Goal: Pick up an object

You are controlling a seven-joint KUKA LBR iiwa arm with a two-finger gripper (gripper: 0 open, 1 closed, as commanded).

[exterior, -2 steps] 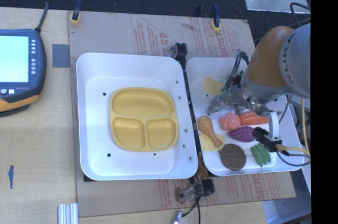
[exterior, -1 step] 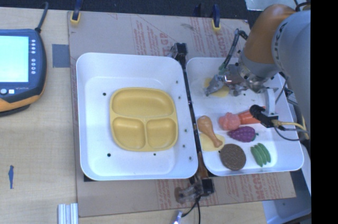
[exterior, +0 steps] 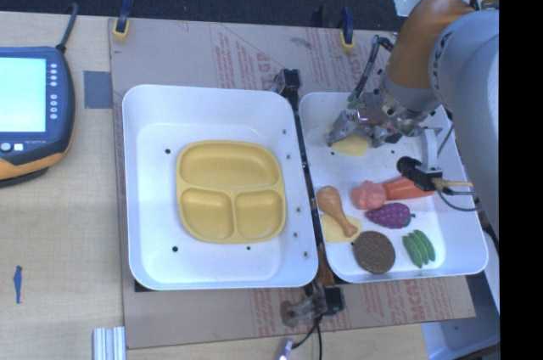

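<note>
The right bin (exterior: 458,256) holds several toy foods: a pale yellow piece (exterior: 353,148), a drumstick (exterior: 336,210), a pink piece (exterior: 369,194), an orange carrot (exterior: 407,188), purple grapes (exterior: 390,216), a brown round patty (exterior: 373,251) and green pea pods (exterior: 419,247). My gripper (exterior: 363,129) hangs low over the far left part of this bin. It sits right above the pale yellow piece and hides that piece's far edge. I cannot make out whether it touches the piece.
In the left bin (exterior: 144,180) lies a yellow divided plate (exterior: 231,190). A flat yellow slice (exterior: 344,229) lies under the drumstick. A control pendant (exterior: 25,108) rests on the bench at far left. Clamps (exterior: 290,80) stand between the bins.
</note>
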